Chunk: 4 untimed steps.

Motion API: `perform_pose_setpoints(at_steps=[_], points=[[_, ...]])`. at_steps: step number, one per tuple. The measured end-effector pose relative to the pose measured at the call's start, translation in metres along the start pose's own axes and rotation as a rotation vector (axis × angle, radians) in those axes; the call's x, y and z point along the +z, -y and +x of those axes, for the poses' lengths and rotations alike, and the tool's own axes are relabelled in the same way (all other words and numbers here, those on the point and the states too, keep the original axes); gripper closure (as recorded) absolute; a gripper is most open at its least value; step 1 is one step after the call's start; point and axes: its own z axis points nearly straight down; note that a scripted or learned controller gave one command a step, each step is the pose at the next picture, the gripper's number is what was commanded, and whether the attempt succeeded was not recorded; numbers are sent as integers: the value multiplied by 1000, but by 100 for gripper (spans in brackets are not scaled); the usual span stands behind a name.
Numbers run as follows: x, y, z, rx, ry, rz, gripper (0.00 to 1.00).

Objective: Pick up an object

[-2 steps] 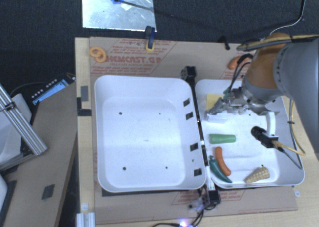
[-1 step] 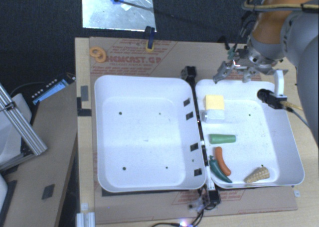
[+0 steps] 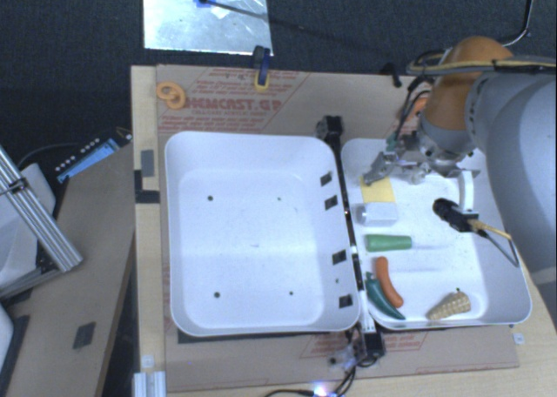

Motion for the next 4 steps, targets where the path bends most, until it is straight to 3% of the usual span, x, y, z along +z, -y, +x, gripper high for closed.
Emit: perform_pose_setpoints(at_steps=[1,3,4], points=[[-93,29,-47,3,4,-12,0],[-221,72,24,-7,0,-13,0],[-190,70,-40,3,2,-5,0]])
